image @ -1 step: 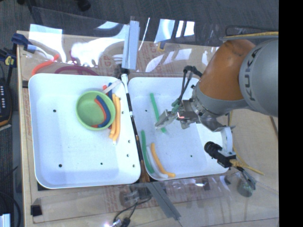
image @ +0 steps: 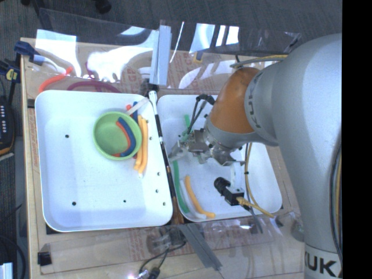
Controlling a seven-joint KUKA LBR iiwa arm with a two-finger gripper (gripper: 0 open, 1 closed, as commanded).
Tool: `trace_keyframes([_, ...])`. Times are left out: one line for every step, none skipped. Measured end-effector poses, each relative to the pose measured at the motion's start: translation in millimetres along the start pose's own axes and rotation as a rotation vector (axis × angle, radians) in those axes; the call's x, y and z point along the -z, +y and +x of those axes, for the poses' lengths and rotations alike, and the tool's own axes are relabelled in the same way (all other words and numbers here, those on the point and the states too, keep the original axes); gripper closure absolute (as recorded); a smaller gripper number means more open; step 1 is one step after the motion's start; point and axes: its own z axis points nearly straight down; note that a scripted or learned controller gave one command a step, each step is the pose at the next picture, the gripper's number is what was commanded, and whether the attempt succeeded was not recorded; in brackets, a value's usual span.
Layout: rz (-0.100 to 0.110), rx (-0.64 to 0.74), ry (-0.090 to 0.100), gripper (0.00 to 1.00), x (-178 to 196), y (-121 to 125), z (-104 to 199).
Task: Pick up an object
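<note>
My gripper [image: 185, 147] hangs low over the left part of the right bin [image: 264, 196], below the orange band [image: 232, 106] of the arm. A thin green stick [image: 187, 124] lies just behind it. In front of it a curved yellow strip [image: 195, 199] rests on the bin floor. A long green strip [image: 178, 186] runs along that bin's left wall. In the left bin [image: 75, 173] stands a green bowl [image: 110, 135] with red and blue pieces [image: 125, 133] inside. An orange strip [image: 141, 149] leans by its right side.
The arm's grey body [image: 302, 127] covers the right bin's right side. A black connector [image: 224, 188] with a yellow cable hangs over the bin floor. The ridge between the bins [image: 164, 156] is close on the gripper's left. Red hoops [image: 87, 86] lie behind the left bin.
</note>
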Motion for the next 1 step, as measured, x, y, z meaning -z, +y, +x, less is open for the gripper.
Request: trace_keyframes([-0.004,0.002,-0.001,0.00,-9.0,91.9,4.1])
